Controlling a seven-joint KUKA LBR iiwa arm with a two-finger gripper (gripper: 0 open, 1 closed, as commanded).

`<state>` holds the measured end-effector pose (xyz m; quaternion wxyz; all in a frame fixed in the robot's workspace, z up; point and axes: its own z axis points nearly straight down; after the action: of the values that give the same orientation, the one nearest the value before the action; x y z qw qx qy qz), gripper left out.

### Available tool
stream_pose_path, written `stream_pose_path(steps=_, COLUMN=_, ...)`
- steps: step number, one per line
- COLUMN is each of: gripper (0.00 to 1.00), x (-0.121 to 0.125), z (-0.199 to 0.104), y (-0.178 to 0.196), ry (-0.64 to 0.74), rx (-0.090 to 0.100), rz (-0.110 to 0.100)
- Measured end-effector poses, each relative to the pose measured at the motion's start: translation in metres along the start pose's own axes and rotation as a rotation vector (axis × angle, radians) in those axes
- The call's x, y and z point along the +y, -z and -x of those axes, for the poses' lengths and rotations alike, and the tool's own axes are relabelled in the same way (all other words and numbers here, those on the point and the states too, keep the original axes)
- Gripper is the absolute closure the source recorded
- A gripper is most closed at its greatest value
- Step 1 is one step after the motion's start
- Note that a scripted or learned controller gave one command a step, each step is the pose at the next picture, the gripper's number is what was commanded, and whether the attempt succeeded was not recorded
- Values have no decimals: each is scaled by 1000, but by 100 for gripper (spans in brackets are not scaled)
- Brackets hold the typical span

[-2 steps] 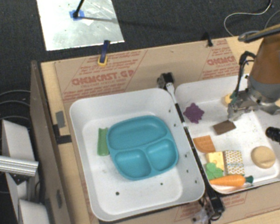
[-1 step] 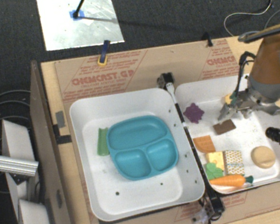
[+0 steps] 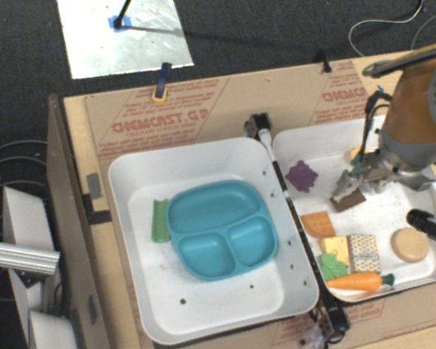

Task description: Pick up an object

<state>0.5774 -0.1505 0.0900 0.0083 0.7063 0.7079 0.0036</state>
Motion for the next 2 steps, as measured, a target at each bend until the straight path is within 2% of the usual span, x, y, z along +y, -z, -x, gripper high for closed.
stream_pose_path(steps=1, gripper=100, x=2, z=0, y=12, ry=2, rx=1, rz=4)
stream_pose_path(steps=2, gripper=0, x=2, z=-1, y=11, ry=2, rx=2, rz=3)
